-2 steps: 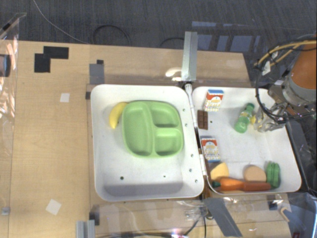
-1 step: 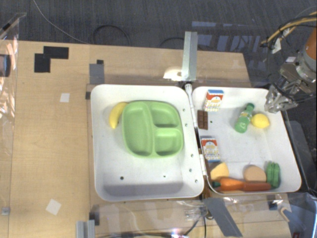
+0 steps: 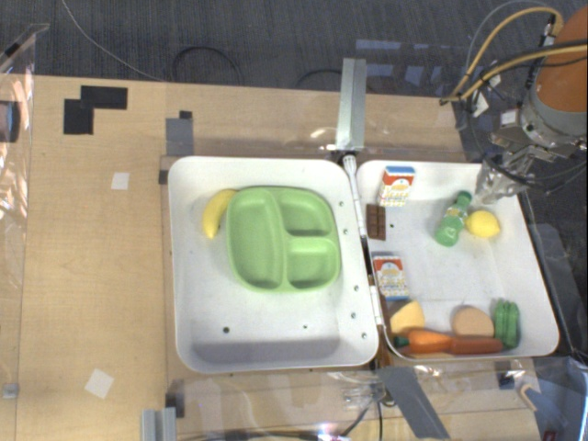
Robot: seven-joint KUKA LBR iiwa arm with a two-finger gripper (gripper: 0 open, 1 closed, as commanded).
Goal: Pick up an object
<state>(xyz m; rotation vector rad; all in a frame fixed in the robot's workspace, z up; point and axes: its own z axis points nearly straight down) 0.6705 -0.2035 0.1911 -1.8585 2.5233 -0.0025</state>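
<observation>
My gripper hangs over the far right corner of the right bin, open with nothing between its fingers. Just below it lie a yellow lemon and a green bottle, side by side and touching. A small carton stands at the bin's far left, with a brown bar and a second carton along the left wall. Along the near wall lie a cheese wedge, a carrot, a bun, a red sausage and a green vegetable.
The left bin holds a green divided plate with a banana at its left edge. A metal post stands behind the gap between the bins. Yellow and black cables loop above the arm.
</observation>
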